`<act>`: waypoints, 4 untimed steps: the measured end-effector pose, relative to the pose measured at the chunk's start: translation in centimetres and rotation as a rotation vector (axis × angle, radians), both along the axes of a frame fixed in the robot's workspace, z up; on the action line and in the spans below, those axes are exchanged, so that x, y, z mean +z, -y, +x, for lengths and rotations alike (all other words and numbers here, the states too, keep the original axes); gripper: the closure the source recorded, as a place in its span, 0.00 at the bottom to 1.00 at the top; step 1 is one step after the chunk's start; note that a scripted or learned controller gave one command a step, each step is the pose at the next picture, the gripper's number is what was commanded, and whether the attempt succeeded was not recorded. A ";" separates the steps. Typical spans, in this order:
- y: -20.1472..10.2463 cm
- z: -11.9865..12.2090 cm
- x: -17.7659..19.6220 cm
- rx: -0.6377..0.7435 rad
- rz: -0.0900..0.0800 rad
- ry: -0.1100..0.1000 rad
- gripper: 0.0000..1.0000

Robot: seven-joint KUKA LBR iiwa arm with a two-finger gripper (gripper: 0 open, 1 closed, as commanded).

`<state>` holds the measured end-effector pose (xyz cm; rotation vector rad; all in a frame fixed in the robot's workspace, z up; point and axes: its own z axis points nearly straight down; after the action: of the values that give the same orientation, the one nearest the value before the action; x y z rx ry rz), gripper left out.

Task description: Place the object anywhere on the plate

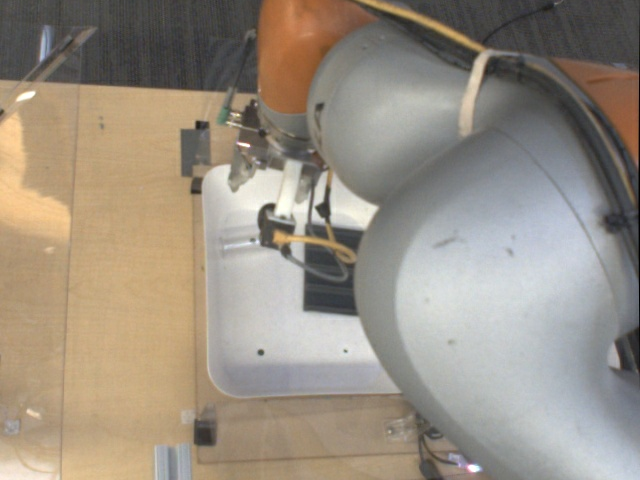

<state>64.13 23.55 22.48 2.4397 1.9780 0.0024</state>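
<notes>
My gripper (263, 183) hangs over the far left part of the white bin (235, 328), below the orange band of the wrist. Its two fingers (238, 173) stand apart and I see nothing between them. A small pale grey object (238, 243) lies on the bin floor just below the gripper. A dark flat rectangular piece (328, 273), possibly the plate, lies further right in the bin, partly hidden by the arm. A yellow cable (315, 240) and a black fitting (268, 218) hang from the wrist above it.
The big grey arm (480, 248) covers the right half of the view and hides the second bin. Bare wooden bench (110, 268) lies to the left. Small black brackets (195, 148) (204, 430) sit at the bin's left corners.
</notes>
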 end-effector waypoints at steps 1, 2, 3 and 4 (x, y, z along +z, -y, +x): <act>0.0 2.7 -8.9 0.207 -0.001 0.000 0.00; 3.4 2.8 -13.6 0.649 0.001 0.001 0.00; 3.2 3.1 -12.2 0.658 -0.002 0.016 1.00; 1.2 -2.5 -12.2 0.999 -0.001 0.006 1.00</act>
<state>61.60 22.36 10.24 1.1927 2.9016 0.0082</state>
